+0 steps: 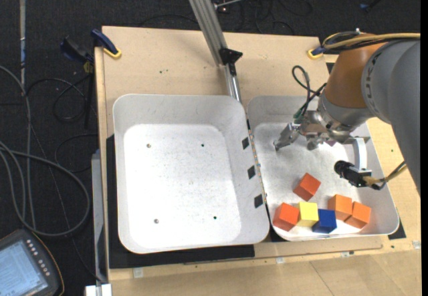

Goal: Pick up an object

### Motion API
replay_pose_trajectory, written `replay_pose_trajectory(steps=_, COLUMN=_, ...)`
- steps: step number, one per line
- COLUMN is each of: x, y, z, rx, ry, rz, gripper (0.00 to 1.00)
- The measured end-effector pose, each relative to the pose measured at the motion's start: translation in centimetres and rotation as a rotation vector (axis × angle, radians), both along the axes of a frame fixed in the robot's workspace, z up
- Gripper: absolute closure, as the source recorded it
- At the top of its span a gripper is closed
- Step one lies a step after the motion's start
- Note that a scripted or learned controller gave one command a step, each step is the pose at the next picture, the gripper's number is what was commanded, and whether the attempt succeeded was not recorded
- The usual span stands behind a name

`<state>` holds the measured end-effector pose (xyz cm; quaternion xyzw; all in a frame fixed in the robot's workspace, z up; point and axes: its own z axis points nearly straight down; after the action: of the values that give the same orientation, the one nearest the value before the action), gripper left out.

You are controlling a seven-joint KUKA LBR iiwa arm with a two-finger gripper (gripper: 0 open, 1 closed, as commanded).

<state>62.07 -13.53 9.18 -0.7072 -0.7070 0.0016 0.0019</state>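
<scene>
Gripper [297, 139] hovers mid-right, fingers spread, nothing held; next, drop toward the orange block [307, 186] below.

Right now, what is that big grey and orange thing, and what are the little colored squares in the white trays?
That big thing is a robot arm. It is grey with an orange band, and it reaches in from the right side of the picture. The picture comes from one camera fixed above the bench, looking down at a slant.

At the arm's end is a claw for grabbing things. It hangs over the right tray, and nothing is between its fingers.

The bench holds two shallow white trays side by side. The little squares are toy blocks, bunched at the near end of the right tray: four orange blocks, a yellow block and a blue block. The left tray sits beside it.

The robot's job is to pick one up. It has not grabbed any yet.
</scene>
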Motion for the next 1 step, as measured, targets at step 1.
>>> replay_pose_trajectory(steps=1, x=0.19, y=-0.05, z=1.41, rx=-0.001, ry=-0.007, rz=-0.001, gripper=1.00)
